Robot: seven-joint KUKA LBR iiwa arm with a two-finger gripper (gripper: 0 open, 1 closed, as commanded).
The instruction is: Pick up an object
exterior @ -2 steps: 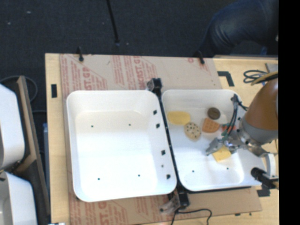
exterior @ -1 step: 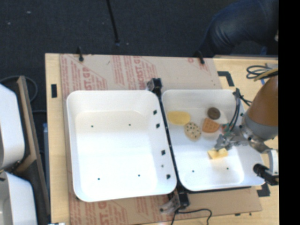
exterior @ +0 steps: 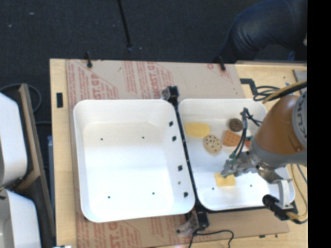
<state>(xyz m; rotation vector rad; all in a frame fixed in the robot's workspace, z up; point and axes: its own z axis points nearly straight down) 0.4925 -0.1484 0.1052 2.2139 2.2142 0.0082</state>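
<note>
In the right bin (exterior: pixel 207 200) lie several food-like objects: a yellow oval piece (exterior: pixel 197 129), a speckled tan cookie (exterior: pixel 212 144), an orange square piece (exterior: pixel 231 138), a small brown round piece (exterior: pixel 236 124) and a yellow cheese-like wedge (exterior: pixel 224 180). My gripper (exterior: pixel 231 168) hangs low over the bin, right above the yellow wedge and touching or nearly touching its top edge. The orange-banded wrist (exterior: pixel 276 130) rises behind it to the right and hides the bin's right part.
The left bin (exterior: pixel 83 138) sits beside the right one, divided from it by a black clamp strip (exterior: pixel 181 149). Cables (exterior: pixel 258 92) run along the bench at the right. Cardboard (exterior: pixel 129 79) lies under both bins.
</note>
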